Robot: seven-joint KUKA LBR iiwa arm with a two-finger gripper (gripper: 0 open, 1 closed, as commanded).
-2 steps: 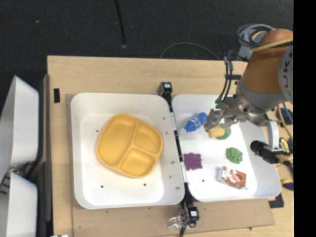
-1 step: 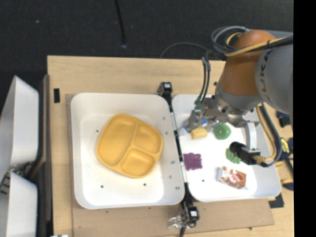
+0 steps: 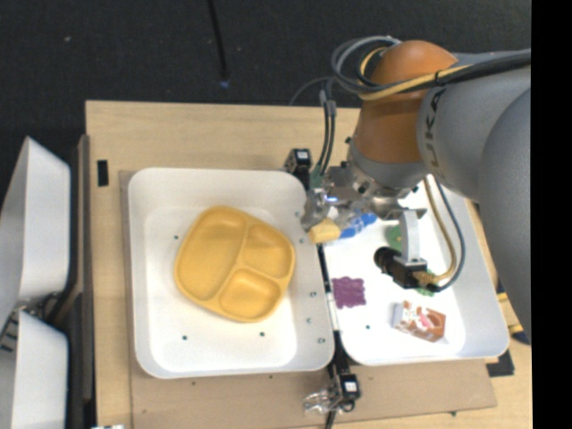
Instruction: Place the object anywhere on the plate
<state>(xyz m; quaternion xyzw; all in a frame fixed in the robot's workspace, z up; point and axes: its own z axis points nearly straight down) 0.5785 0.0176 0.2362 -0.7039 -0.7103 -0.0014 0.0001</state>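
A yellow plate (image 3: 234, 262) with three compartments lies in the left bin (image 3: 152, 329), a little left of its middle. My gripper (image 3: 322, 222) hangs over the divider between the two bins, just right of the plate's upper right rim. Its fingers are closed on a small pale yellow object (image 3: 325, 232), which shows at their tips above the bin edge. The grey arm with its orange band (image 3: 402, 105) comes in from the upper right and hides part of the right bin behind it.
In the right bin (image 3: 465, 338) lie a purple piece (image 3: 349, 291), an orange and white packet (image 3: 420, 320), a blue item (image 3: 359, 224) next to the gripper and a green item (image 3: 393, 237). White containers (image 3: 40, 231) stand at the far left.
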